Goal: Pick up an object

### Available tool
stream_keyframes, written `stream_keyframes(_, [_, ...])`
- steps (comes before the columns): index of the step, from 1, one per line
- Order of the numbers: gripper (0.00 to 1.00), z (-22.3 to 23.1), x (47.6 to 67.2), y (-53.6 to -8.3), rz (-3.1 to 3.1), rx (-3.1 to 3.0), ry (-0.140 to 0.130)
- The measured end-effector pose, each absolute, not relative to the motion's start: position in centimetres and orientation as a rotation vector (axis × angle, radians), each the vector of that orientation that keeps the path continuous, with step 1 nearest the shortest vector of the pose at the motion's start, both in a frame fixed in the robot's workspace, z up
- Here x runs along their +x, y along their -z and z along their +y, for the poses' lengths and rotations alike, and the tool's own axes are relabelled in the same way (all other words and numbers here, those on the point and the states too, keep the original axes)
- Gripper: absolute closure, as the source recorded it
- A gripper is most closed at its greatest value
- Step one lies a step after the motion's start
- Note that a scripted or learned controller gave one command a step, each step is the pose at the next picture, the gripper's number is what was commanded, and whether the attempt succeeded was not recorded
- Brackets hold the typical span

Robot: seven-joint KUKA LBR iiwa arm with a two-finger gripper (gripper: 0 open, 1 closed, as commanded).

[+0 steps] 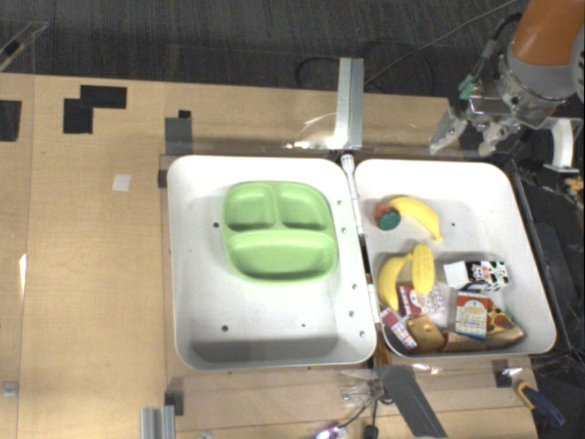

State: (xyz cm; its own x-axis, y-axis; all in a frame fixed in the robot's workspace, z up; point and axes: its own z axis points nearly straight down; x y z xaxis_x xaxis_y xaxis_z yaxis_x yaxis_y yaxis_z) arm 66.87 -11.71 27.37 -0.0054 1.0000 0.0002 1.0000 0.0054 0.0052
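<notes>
Gripper (468,132) hovers beyond the right bin's (512,199) far rim, jaws spread, nothing between them. Nearest banana (416,214) lies inside that bin, well apart.

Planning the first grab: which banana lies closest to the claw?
The lone banana beside the red-and-green toy, high in the right bin; the other bananas lie lower.
</notes>
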Motion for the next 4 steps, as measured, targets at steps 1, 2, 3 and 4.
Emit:
stream_keyframes(1, [0.0,-8.4,64.4,-14.1,2.381,2.045,-0.005])
stream_keyframes(2, [0.0,-11.1,66.8,-8.9,2.603,1.756,-0.006])
stream_keyframes(3, [1.0,-11.0,67.2,-10.1,2.593,1.747,-0.018])
stream_keyframes(4, [1.0,-3.8,67.1,-19.7,2.602,1.749,-0.009])
